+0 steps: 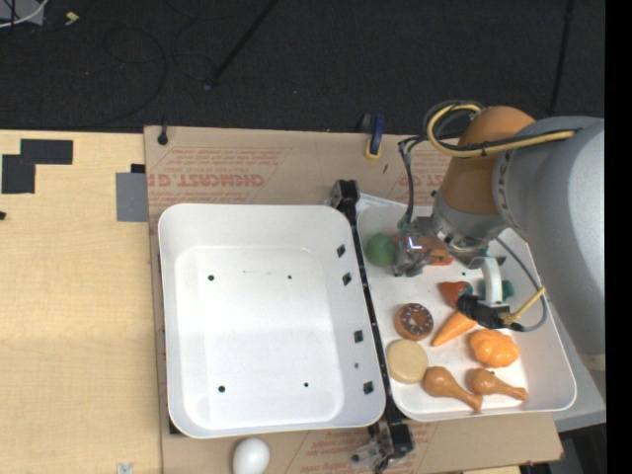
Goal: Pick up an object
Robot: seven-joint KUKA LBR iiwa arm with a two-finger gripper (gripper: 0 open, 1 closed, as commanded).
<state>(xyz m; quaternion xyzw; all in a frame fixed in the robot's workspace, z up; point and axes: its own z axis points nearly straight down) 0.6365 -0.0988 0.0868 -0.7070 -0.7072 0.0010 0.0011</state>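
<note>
Dark floor with loose cables lay behind the bench; a cardboard sheet (pixel 257 171) sat under two white bins. One view, from above at a slant.

Landmark: chocolate doughnut (pixel 414 321), in the right bin (pixel 553 388).
- Left bin (pixel 188 265) lay left of the doughnut, across the black divider.
- Gripper (pixel 411 255) hung just above the doughnut, low over the right bin's upper part. Whether the jaws stood wide or narrow could not be told; nothing seen between them.
- Green ball (pixel 379 249) lay up and left of the doughnut, just beside the gripper.
- Carrot (pixel 453 329) lay just right of the doughnut, point toward it.
- Orange fruit (pixel 493 348) lay further right, past the carrot.
- Round cream biscuit (pixel 406 360) lay just below the doughnut.
- Two drumsticks (pixel 452 385) (pixel 494 384) lay below and right.
- White ball (pixel 251 455) lay well down-left, outside the bins, on the cardboard.
</note>
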